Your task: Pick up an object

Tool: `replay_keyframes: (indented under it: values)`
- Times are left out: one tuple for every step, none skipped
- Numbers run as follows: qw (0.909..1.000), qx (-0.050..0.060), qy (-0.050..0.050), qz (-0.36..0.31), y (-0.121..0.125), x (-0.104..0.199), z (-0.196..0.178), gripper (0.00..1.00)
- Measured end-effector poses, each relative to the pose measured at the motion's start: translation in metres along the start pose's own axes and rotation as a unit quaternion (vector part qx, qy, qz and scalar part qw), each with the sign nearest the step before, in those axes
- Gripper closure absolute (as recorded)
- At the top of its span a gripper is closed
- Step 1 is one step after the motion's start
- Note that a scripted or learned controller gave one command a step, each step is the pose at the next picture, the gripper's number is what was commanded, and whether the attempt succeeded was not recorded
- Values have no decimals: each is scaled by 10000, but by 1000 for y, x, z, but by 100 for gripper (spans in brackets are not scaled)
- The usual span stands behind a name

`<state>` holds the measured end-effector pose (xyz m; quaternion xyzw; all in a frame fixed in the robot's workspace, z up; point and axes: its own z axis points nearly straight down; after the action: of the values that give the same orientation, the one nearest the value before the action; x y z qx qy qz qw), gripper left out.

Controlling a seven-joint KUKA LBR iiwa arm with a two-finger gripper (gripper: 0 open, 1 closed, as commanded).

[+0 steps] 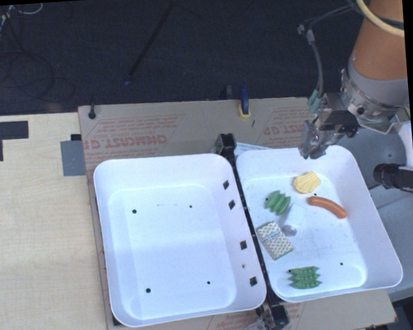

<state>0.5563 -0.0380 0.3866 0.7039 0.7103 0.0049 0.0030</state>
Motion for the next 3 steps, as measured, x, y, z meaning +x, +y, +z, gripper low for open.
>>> replay_keyframes:
  values:
    - [10000, 41, -2, 0, 4, 72, -47, 100]
    - [10000, 29, -5, 24, 0, 108, -124, 100]
    - [10000, 57, -8, 16, 6, 156, -152, 100]
